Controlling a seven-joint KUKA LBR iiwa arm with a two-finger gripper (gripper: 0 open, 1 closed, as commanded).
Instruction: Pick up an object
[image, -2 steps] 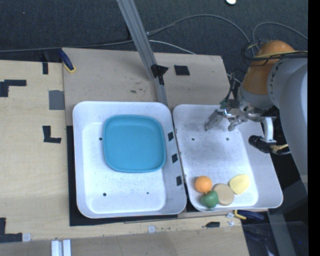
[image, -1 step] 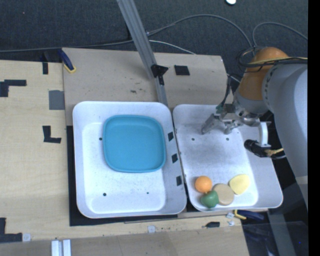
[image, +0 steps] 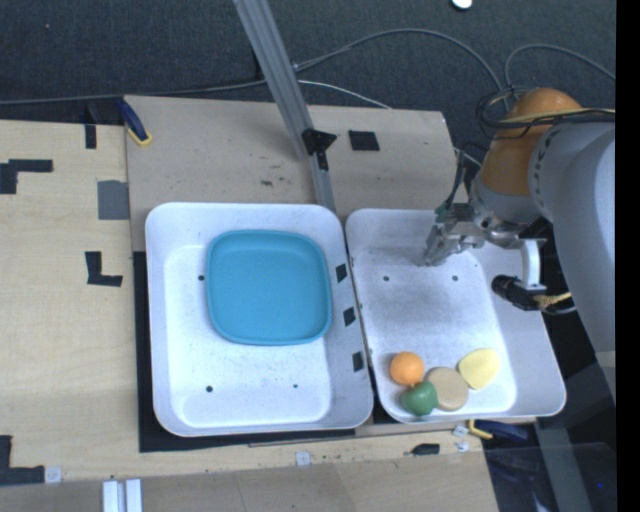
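Hand (image: 438, 247) over far end of right bin (image: 440, 300); grip state hard to tell, too small and dark. Orange ball (image: 406, 367), green ball (image: 419, 399), tan piece (image: 449, 389), yellow piece (image: 480, 366) clustered at bin's near end. Blue plate (image: 268, 286) in left bin (image: 180, 400). Plywood desk (image: 60, 300) with black tape marks. Arm cut off at right.

The grey arm with the orange band (image: 520, 150) reaches in from the right, its two-finger metal tool (image: 437, 250) pointing downward and leftward.

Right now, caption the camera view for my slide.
Gripper poised over right bin; four small objects clustered at its near edge.
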